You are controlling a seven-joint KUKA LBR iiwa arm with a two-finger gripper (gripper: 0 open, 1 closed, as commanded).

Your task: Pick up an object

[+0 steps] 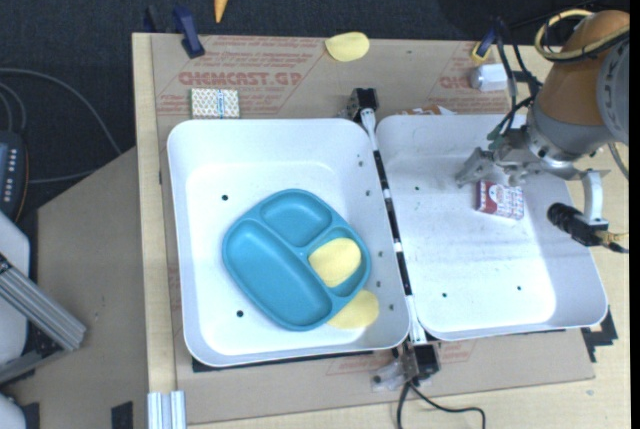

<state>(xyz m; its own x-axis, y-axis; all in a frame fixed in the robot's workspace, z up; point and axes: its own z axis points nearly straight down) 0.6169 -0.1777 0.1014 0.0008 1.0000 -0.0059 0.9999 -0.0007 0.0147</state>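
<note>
Small red-and-white printed packet point(499, 199) lying flat in right shallow white bin point(440, 297), directly beneath two-finger gripper point(497, 169); finger spread impossible to tell from above.

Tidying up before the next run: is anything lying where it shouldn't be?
Yes. A yellow piece and a small orange carrot-shaped toy lie beyond the bins' far side, the carrot off the bench on the dark floor. In the left bin, another yellow piece lies beside the blue divided plate, not in it.
</note>
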